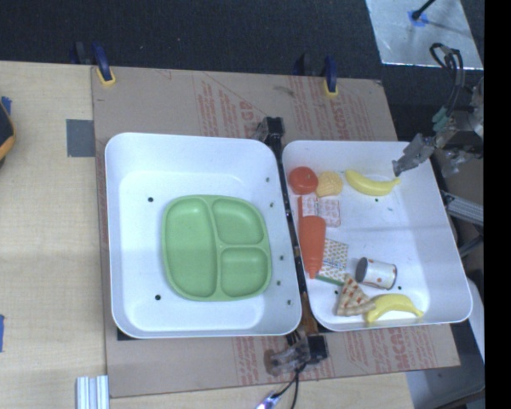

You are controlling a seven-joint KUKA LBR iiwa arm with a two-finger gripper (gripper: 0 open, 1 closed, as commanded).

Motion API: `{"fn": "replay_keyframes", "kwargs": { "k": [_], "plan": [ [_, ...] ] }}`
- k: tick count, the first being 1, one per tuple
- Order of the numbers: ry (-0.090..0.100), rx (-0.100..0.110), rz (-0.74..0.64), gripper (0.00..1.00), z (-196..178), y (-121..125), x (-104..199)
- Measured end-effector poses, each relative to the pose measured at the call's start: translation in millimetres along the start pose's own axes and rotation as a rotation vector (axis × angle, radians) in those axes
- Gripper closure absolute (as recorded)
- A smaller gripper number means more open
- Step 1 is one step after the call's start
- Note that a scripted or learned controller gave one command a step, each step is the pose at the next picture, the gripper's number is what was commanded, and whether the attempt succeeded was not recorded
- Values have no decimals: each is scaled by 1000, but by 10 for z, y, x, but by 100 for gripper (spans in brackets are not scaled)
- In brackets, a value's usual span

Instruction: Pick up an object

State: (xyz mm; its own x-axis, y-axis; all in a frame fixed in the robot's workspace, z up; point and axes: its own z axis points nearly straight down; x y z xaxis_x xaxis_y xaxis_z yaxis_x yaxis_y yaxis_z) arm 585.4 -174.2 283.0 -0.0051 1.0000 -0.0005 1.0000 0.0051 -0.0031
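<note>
We look down on two white bins sitting side by side on a cardboard sheet point(238, 109) clamped to the bench. The left bin point(128, 228) holds a green divided plate point(215, 247) lying flat near its middle. In the right bin point(426, 228) we see a red tomato point(303, 179) beside a small yellow piece point(330, 185), with an orange carrot point(312, 244) just below them along the left wall. A banana point(370, 183) lies near the upper edge, and a second banana point(393, 308) rests at the lower edge, next to a pizza slice point(351, 296) and a small can point(376, 273). The gripper point(409, 158) hovers at the bin's upper right corner, close to the upper banana.
</note>
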Motion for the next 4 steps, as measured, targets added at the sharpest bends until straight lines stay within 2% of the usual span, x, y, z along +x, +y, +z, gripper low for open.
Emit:
{"fn": "replay_keyframes", "kwargs": {
  "k": [1, 2, 3, 4],
  "plan": [
    [0, 3, -1, 0, 1059, 444, 387],
    [-1, 2, 1, 0, 1816, 124, -387],
    [1, 1, 0, 0, 1875, 715, -243],
    [-1, -4, 2, 0, 374, 713, -385]
  ]
}}
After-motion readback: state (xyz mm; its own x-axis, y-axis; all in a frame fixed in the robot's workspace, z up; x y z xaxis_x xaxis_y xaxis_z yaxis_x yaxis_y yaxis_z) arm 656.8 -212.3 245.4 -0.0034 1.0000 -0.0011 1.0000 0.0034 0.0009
